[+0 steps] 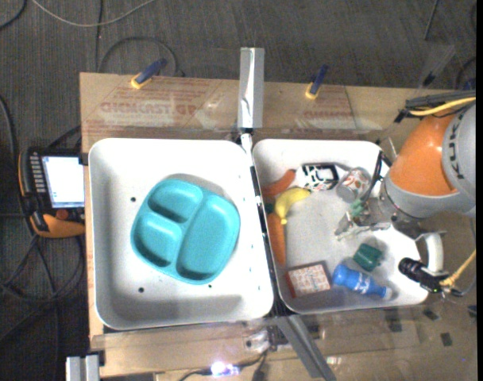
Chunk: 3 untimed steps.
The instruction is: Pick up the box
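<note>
— Where's the box point(307, 279)?
— Lower right of the frame, flat near the right bin's point(321, 147) front edge, beside a blue bottle point(359, 282).
— And the arm point(432, 169)?
— Reaching in from the right, gripper point(359, 219) above and right of the box, well apart from it; its state I cannot tell.

two white bins point(106, 213), one teal tray point(186, 228), one box point(307, 279), one banana point(291, 201), one blue bottle point(359, 282)

Dark grey carpet floor point(146, 22) all around, with thin cables point(59, 14) looping near the top left corner. Brown wooden bench point(186, 105) with two clamps point(148, 73) at its far edge. Small lit screen point(64, 181) by the bench's left edge.
</note>
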Tool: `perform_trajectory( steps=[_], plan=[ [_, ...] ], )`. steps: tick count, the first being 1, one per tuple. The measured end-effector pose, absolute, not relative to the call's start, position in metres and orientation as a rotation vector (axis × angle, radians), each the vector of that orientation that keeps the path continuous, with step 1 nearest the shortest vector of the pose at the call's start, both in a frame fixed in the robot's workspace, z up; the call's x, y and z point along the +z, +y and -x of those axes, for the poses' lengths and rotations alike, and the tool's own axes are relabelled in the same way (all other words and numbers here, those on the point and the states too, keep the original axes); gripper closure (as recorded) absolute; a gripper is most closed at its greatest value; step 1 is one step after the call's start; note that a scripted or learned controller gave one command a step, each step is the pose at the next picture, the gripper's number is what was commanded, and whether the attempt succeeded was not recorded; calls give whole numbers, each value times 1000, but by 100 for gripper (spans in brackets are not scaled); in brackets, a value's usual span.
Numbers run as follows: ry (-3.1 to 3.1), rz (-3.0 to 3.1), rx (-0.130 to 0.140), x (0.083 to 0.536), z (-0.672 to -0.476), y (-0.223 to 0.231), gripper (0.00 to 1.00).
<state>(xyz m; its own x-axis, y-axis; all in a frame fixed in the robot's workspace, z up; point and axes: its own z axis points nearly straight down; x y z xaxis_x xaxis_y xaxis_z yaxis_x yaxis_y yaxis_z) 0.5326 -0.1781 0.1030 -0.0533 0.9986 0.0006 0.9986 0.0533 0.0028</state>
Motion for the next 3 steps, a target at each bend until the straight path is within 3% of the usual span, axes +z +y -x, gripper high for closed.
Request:
perform_trajectory(
  steps=[1, 2, 3],
  plan=[
    [2278, -2161, 4, 103, -533, -178, 0],
    [2274, -2141, 7, 92, -518, -120, 0],
    [2191, -2220, 18, 92, -491, -111, 0]
  ],
)
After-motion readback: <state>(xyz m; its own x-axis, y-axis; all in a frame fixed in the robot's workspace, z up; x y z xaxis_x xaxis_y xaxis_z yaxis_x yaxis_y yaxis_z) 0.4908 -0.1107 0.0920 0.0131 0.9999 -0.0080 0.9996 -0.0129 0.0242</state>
